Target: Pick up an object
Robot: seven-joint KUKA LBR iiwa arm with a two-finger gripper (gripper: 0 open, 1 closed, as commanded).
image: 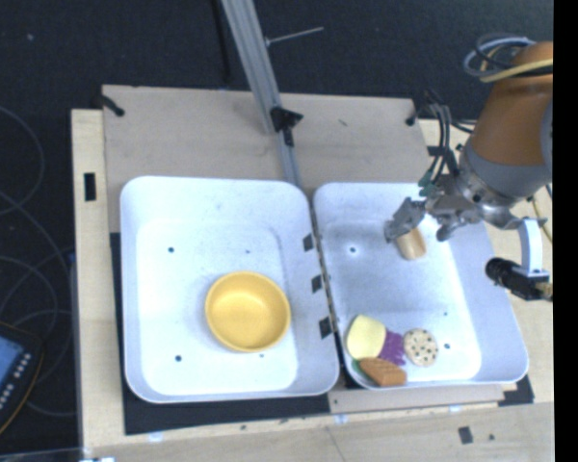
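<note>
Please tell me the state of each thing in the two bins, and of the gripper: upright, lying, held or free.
yellow bowl: upright, in the left bin.
tan cylinder: between the fingers of the gripper, above the right bin.
yellow piece, purple piece, speckled cookie, orange piece: lying free, clustered at the right bin's front edge.

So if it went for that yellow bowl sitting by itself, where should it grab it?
Probably by the rim. The round yellow plastic bowl sits upright, mouth up, in the left white bin with bare floor all around it. It looks too wide to span, so I'd come straight down from above and pinch the wall, one of the fingers inside, one outside. Any side of the rim looks equally open.
</note>
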